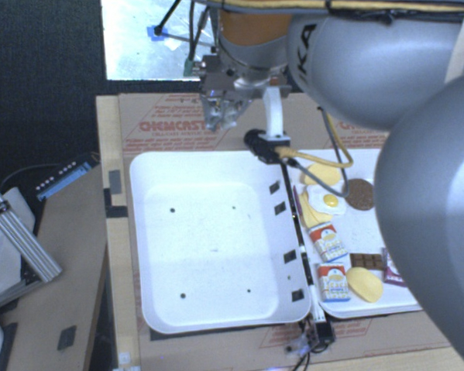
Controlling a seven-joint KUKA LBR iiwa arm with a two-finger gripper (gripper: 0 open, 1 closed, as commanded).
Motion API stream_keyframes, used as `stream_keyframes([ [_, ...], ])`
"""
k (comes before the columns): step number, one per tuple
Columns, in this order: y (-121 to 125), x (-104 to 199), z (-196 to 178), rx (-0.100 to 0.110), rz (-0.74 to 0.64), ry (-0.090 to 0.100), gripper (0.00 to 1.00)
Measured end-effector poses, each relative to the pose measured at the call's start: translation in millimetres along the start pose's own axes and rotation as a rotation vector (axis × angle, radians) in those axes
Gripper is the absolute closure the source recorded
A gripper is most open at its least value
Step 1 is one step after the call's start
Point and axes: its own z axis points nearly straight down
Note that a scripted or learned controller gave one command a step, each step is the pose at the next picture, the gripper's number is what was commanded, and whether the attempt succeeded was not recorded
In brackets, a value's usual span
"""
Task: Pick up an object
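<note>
- While the gripper (222, 111) hangs over the cardboard behind the left bin (152, 224), nothing is held, so the pick looks not yet done; finger state can't be told.
- Toy food (326, 201) is crowded in the right bin (378, 305), beside the dividing rims; open room is left above.

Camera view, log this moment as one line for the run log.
hand: above bench, beyond left bin | holding: nothing seen | right bin: fried egg, two cartons, chocolate, lemon | pick: not done
</note>
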Motion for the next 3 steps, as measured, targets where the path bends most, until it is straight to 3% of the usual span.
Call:
stream_keyframes([
  [1,-13,41,-26,0.002,0.002,-0.001,1.0],
  [2,14,38,-37,0.001,0.005,-0.003,1.0],
  [3,12,38,-46,0.003,0.004,-0.003,1.0],
])
